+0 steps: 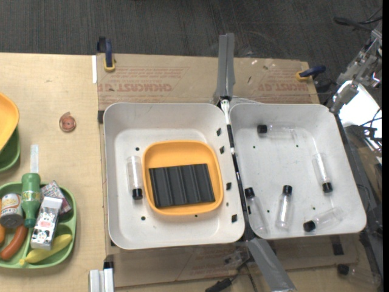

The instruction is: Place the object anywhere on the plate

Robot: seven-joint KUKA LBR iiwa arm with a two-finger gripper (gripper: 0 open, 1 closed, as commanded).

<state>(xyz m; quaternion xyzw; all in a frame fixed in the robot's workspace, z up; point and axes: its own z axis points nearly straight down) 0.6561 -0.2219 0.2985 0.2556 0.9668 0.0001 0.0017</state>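
An orange plate (180,151) lies in the middle of the left white bin (115,224). A black ridged rectangular object (182,184) rests flat on the plate and covers most of its floor. A clear vial with a black cap (132,174) lies on the bin floor just left of the plate, cap toward the front. In the right bin (346,224) several more clear black-capped vials lie scattered, among them one at the back (271,129), one at the right (321,171) and one near the front middle (284,207).
On the wooden bench to the left stand a green tray of toy food (36,224) and an orange bowl (6,123). A grey divider post (225,66) rises behind the bins. Clamps (107,56) hold the cardboard. Cables and metal parts (363,59) crowd the upper right.
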